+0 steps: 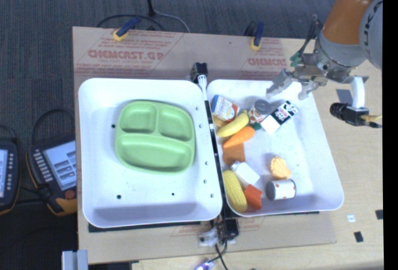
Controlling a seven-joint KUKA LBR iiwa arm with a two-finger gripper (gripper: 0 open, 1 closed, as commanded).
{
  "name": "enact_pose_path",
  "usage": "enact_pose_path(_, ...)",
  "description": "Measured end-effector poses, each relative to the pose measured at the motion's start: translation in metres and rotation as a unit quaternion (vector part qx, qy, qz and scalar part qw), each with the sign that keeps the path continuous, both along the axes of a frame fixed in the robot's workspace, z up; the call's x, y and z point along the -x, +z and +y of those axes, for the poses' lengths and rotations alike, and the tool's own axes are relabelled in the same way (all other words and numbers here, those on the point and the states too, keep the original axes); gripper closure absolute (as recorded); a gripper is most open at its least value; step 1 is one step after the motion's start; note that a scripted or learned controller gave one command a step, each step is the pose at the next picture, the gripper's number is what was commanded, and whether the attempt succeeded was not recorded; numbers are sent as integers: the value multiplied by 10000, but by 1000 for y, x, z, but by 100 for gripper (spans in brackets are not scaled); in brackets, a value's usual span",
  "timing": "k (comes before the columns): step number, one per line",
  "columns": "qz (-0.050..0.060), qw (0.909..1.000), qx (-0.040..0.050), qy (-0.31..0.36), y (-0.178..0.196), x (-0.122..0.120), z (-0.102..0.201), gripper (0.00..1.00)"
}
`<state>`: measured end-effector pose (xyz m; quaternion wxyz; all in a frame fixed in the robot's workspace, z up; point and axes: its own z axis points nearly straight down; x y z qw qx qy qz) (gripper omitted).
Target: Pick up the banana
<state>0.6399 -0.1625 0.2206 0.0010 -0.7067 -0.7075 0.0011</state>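
One banana (pixel 232 125) lies in the right bin (pixel 323 157), upper-left part, slanted, touching a carrot (pixel 244 135) just below it. Behind it: 1 small carton w/ blue print (pixel 222 107), partly hidden by the banana. Below: 1 orange block (pixel 233 152), 1 corn cob (pixel 234 190), 1 white block (pixel 247 173), 1 red piece (pixel 253 197), 1 can on its side (pixel 281 189), 1 orange lump (pixel 280 167). Near the bin's top, a black-and-white carton (pixel 278 116). Gripper (pixel 291 83) hangs over the bin's top edge, well apart from the banana, fingers spread, nothing between them. Left bin (pixel 93 157) holds 1 green tray (pixel 155 136), 3 compartments. Arm's upper part cut off at the frame's right.
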Motion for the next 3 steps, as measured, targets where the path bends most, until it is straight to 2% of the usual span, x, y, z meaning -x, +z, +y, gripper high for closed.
enact_pose_path(1, -58, 9988, 21, 476, -92, 22, -4, 0)
enact_pose_path(2, -35, 9960, 6, -895, -90, 38, 44, 0)
enact_pose_path(3, -106, 9984, 31, -554, -97, 35, 48, 0)
